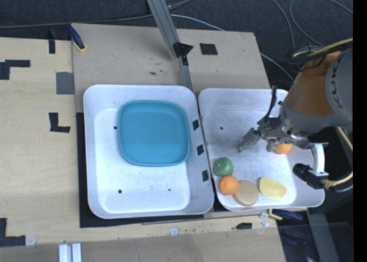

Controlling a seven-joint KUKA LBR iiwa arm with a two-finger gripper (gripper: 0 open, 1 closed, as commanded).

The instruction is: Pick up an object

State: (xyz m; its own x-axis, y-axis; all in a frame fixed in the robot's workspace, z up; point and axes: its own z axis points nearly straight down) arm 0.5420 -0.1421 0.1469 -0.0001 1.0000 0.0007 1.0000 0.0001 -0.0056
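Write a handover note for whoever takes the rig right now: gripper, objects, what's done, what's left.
Gripper: low over the right bin, nothing seen between its fingers; open or shut is unclear.
Objects: green ball, orange ball, tan round piece and yellow piece sit along the bin's near edge; another orange piece lies by the wrist. A blue plate rests in the left bin.
Done: arm is in the bin.
Left: grasp and lift one object.
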